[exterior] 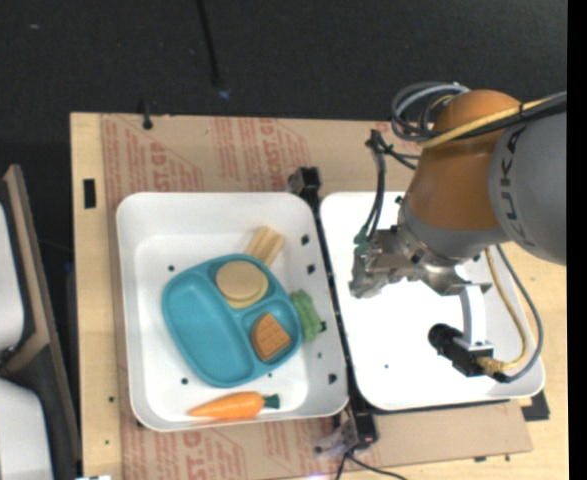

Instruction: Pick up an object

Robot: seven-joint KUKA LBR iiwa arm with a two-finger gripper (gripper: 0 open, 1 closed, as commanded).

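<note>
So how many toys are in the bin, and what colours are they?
Blue: 1, the divided plate
Tan: 2, the round cookie and the wooden block
Brown: 1, the waffle piece
Orange: 1, the carrot
Green: 1, the small green piece beside the plate
Total: 6, all in the left bin.

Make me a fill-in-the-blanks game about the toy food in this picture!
1. The blue tray lies in the ____ bin.
2. The carrot is colored ____.
3. The round cookie rests on the ____ tray.
4. The gripper hangs over the ____ bin.

Missing words: left, orange, blue, right
</note>
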